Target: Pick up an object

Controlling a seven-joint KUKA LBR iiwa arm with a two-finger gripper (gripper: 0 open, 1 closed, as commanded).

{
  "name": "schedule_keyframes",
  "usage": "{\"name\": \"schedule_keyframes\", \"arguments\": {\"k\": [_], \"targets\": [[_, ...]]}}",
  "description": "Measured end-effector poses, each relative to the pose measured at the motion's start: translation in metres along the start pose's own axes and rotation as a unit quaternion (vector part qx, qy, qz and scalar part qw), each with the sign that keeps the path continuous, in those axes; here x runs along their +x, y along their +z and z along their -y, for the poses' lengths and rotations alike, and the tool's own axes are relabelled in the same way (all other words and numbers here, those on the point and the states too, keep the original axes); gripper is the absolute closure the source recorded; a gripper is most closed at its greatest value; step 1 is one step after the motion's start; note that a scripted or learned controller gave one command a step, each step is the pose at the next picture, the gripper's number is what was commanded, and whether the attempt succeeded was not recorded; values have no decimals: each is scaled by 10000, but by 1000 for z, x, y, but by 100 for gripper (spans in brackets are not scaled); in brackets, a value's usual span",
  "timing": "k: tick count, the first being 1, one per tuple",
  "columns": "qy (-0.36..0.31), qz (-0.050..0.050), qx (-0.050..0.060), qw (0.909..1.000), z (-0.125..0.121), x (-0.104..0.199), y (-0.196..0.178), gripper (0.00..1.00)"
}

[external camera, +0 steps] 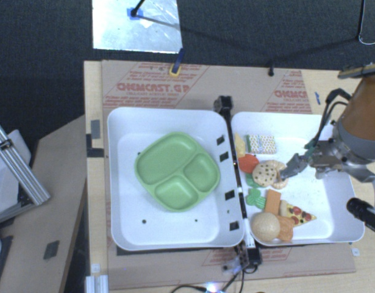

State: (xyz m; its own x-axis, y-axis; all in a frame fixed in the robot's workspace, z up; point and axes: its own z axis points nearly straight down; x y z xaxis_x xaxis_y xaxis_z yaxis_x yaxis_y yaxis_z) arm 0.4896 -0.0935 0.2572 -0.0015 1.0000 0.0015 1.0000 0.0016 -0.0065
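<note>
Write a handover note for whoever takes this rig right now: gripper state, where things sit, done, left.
Gripper: low in the right bin, tip at the cookie; nothing visibly held.
Toy food is piled along that bin's left side: cookie, tomato, sprinkle wafer, pizza slice, bun.
Left bin holds the green divided plate.
Done: arm lowered to the pile.
Left: grasp and lift one object.

Both white bins [123, 224] look like smooth, slightly glossy plastic. The green divided plate [177, 171] in the left one is matt plastic. Under them lies printed brown cardboard [157, 84]; at upper left of the frame, a shiny foil-like sheet [136, 16].
</note>
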Motion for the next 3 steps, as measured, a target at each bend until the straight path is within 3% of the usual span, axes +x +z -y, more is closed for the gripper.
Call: {"name": "schedule_keyframes", "arguments": {"k": [1, 3], "targets": [[-8, 5, -32, 10000, -1, 0, -3, 0], [4, 3, -17, 10000, -8, -7, 108, 0]]}}
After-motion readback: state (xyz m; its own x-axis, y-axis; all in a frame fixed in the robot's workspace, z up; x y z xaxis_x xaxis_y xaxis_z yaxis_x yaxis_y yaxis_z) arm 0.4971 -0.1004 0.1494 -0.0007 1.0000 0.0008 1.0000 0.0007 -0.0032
